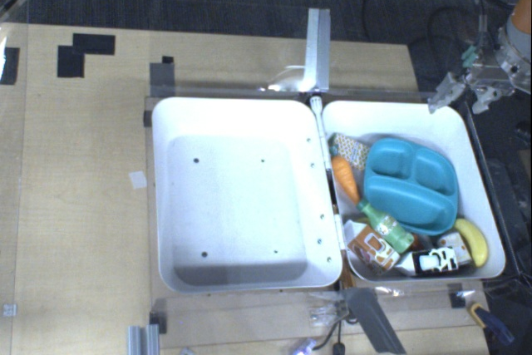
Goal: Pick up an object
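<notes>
**Q:** Camera view from above the bench: what lies nearest the bottom edge?

**A:** Two shallow white bins sit side by side. Take the blue tray [412, 184] in the right bin [474, 147] as the landmark. Nearest of all, below the tray, are a small black-and-white carton [438, 261] and a brown snack packet [372, 249], both against the bin's near wall. A yellow banana [474, 240] lies just right of the carton, at the tray's near right corner.

**Q:** And closer to the tray?

**A:** A green bottle [386, 226] lies tilted, touching the tray's near left edge. An orange carrot [346, 179] lies just left of the tray, near the wall between the bins. A patterned pouch [350, 149] sits beyond the carrot, at the tray's far left corner.

**Q:** What about the left bin [235, 191]?

**A:** It lies well left of the tray, its floor white with a few small dark dots.

**Q:** Where is the arm?

**A:** Farthest back. The gripper [460, 93] hangs above the right bin's far right corner, beyond the tray and apart from it. Its fingers are spread and released, with nothing between them.
</notes>
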You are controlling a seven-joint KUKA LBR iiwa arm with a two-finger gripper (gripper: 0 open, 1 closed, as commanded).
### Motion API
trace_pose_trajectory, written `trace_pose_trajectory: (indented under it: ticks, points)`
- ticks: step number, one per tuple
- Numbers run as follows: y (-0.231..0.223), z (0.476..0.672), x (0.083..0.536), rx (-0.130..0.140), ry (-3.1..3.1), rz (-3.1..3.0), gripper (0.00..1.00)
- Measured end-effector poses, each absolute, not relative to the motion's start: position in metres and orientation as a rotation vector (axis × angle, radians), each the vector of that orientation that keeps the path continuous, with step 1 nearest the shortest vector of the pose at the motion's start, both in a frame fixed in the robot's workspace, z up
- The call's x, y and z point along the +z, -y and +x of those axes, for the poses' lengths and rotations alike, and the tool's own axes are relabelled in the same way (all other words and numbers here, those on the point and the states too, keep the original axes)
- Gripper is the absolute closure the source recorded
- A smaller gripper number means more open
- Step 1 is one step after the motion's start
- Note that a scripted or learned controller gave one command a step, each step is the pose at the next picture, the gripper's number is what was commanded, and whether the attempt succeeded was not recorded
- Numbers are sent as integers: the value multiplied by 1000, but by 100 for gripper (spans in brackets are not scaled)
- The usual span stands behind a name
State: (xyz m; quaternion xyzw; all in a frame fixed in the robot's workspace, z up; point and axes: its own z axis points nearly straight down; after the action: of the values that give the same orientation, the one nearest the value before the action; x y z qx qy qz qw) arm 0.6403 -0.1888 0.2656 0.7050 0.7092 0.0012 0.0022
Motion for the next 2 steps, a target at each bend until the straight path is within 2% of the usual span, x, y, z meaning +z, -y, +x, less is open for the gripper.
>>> trace_pose_trajectory:
  ticks: [1, 2]
  points:
    - [107, 670, 165, 4, -1991, 2427, 0]
    - [15, 670, 194, 8, -2278, 2157, 0]
